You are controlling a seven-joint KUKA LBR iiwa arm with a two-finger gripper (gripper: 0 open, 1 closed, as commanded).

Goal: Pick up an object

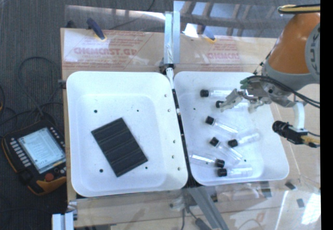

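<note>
Several clear vials with black caps lie scattered in the right bin (278,171). One vial (217,92) lies near the bin's far side, another vial (222,127) sits mid-bin, and a third vial (239,171) rests by the near wall. My gripper (242,103) hovers over the far part of the right bin, just right of the far vial. Its fingers are spread open, and nothing shows between them. The left fingertip (222,103) points down-left toward the far vial. A black ribbed pad (118,146) lies flat in the left bin (78,88).
The grey and orange arm (296,52) reaches in over the right bin's far right corner. A black cable fitting (285,129) hangs beside the right wall. A teach pendant (34,153) lies on the floor to the left. Clear panels stand behind both bins.
</note>
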